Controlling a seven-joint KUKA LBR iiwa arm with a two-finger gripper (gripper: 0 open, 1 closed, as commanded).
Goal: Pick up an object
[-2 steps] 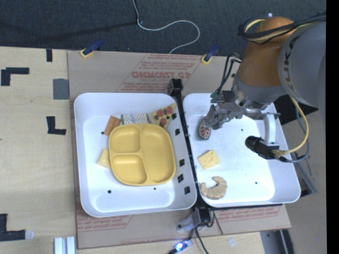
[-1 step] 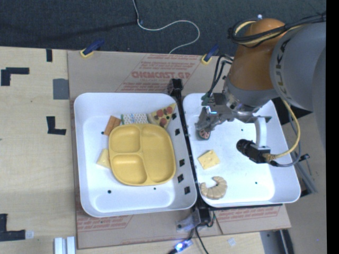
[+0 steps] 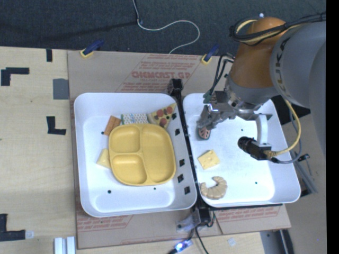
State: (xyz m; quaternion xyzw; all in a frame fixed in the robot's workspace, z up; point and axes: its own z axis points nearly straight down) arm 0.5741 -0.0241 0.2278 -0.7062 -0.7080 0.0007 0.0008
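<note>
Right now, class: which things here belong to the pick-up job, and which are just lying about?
Belonging to the job:
end effector
small brown piece beneath it
cheese wedge
croissant
right bin

Lying about:
yellow divided plate
toy food behind the plate
left bin

Open floor lies across the right bin (image 3: 280, 192) past the cheese wedge (image 3: 208, 159) and croissant (image 3: 214, 187), while the yellow divided plate (image 3: 142, 153) crowds the left bin (image 3: 87, 142).
</note>
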